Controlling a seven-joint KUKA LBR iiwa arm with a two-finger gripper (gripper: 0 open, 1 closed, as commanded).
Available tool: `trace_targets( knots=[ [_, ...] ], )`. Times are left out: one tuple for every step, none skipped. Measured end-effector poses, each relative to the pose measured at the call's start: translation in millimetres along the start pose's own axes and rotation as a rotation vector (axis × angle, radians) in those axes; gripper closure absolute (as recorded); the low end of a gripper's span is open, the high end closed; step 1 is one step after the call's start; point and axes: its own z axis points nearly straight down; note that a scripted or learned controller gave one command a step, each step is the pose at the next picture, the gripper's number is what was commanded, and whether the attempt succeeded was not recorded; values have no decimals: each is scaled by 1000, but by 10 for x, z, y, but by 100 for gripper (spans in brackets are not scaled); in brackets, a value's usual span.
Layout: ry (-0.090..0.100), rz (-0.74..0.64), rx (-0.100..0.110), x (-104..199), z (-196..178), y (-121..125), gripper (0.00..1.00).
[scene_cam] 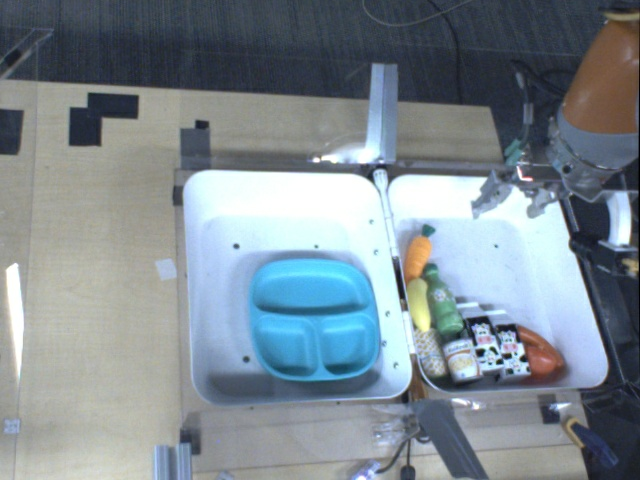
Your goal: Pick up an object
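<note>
My gripper (513,201) hangs over the far edge of the right bin (520,268), its two grey fingers spread open with nothing between them. Below it, along the bin's left wall, lie an orange carrot (418,252), a yellow banana-like piece (418,304) and a green bottle (443,305). At the bin's near edge sit a small jar (461,358), a black-and-white cow-print carton (498,347) and a red-orange piece (541,354). All of these lie well toward the front of the bin from the gripper.
The left bin (215,268) holds a blue compartment tray (315,317). A grey metal post (383,113) stands at the far end of the divider between the bins. Cables run across the dark floor behind the bench.
</note>
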Motion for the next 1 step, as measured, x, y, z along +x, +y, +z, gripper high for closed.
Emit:
trace_targets(
  knots=[
    [0, 381, 1, 769, 658, -490, 0]
  ],
)
